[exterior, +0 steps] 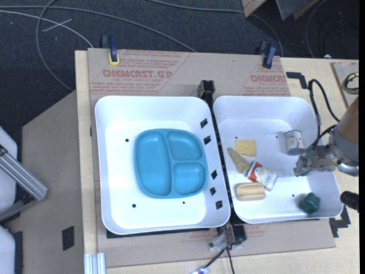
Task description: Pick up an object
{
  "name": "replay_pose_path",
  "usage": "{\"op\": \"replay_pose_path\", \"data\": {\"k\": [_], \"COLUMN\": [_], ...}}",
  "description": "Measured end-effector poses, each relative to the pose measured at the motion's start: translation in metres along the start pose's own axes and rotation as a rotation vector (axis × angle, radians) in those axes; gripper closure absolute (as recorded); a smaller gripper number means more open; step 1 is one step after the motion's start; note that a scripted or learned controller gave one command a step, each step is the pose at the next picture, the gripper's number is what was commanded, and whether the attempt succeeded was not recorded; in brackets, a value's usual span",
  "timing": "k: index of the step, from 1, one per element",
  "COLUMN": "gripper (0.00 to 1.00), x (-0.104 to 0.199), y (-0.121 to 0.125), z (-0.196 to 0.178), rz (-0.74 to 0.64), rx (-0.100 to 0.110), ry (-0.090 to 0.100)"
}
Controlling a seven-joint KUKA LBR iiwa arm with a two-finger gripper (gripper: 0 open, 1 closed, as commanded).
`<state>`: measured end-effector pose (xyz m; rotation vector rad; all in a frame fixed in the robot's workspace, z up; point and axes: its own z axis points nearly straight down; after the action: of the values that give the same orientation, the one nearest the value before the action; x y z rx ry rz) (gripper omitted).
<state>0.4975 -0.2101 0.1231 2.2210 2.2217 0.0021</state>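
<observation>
While I have the claw (302, 165) low over the right bin's (268, 103) right side, I cannot tell how its grip is set, and I see nothing held. The nearest candidate, a small can (292, 141), lies just up and left of the claw. A dark green ball (310, 203) sits below it. Farther left lie a red-and-white packet (263, 175), a bread roll (250, 192) and a yellow cracker (246, 147). I judge nothing blocks the can. The blue tray (170, 162) sits well left.
</observation>
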Motion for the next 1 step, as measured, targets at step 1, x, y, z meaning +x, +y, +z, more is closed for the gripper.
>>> {"op": "replay_pose_path", "data": {"k": [1], "gripper": [1.00], "x": [-0.0095], "y": [0.0002], "z": [-0.0597], "rz": [0.000], "rx": [-0.005], "ry": [-0.004]}}
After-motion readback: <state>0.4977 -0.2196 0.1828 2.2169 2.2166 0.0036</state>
